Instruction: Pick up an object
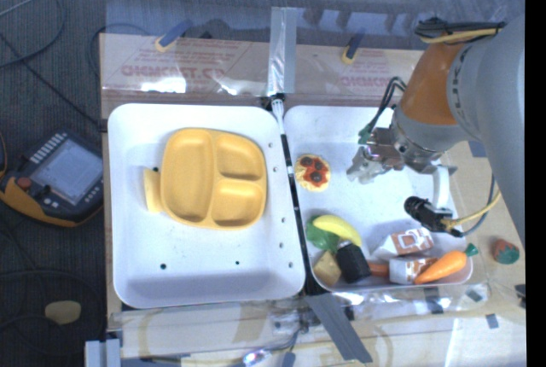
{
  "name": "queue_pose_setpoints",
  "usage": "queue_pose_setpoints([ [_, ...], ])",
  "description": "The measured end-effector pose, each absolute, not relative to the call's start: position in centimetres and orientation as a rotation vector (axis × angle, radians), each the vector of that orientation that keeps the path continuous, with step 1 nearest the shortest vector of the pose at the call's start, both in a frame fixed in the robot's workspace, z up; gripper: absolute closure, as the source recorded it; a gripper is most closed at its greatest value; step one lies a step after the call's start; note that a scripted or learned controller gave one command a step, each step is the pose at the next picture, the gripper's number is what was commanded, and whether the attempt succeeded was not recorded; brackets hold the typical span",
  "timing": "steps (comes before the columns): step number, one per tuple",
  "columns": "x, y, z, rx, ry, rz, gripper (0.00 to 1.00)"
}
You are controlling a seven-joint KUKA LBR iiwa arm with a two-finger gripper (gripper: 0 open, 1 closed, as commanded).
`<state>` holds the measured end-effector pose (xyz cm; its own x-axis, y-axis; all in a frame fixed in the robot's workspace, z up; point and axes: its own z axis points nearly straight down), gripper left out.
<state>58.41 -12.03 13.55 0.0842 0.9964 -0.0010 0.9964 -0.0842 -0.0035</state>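
Gripper (pixel 368 166): fingers are splaying apart, pinching nothing, hanging over bare floor of the right bin (pixel 341 122) | toy pizza (pixel 313 171): lying just beside it, leftward, likeliest target | banana (pixel 334 230), carrot (pixel 444 265), carton (pixel 409 242): crowding the near edge, harder to isolate | yellow divided tray (pixel 213 177): occupying the left bin (pixel 128 212).

Red print on the cardboard sheet (pixel 196 66) (behind the bins) is too blurred to read.
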Motion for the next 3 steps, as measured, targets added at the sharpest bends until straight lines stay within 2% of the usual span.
queue_pose_setpoints([
  [1, 58.4, -12.0, 13.5, -2.312, -2.125, 0.006, 0.0],
  [2, 62.0, -10.2, 9.8, -2.482, -1.96, -0.021, 0.0],
  [3, 64.4, -10.2, 9.5, -2.479, -1.899, 0.038, 0.0],
])
